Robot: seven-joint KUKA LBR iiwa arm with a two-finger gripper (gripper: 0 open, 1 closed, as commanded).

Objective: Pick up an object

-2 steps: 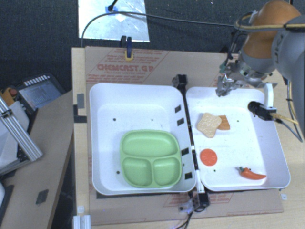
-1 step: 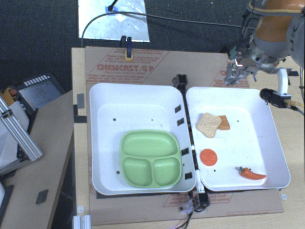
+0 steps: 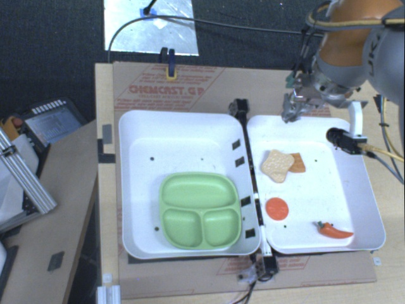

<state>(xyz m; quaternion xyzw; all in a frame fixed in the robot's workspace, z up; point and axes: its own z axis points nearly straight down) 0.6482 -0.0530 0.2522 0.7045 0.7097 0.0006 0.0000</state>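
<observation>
**Arm poised at the far rim of the right bin, toys lying loose below**

Nearest the camera, in the right bin [image 3: 367, 195], an orange carrot [image 3: 333, 231] lies by the front right corner. A little farther in sits a flat red-orange disc [image 3: 276, 208], close to the divider between the bins. Beyond it, a pale, speckled bread-shaped piece [image 3: 277, 164] overlaps a small brown cracker [image 3: 297, 163] on its right side. The left bin [image 3: 136, 144] bears a green sectioned plate [image 3: 200, 209] in its near half. At the far edge of the right bin, the gripper [image 3: 292, 111] hangs over the rim, apart from all the pieces; nothing lies between its fingers, and whether they are spread or closed cannot be told. Above it sits the arm's orange band [image 3: 354, 24].
</observation>
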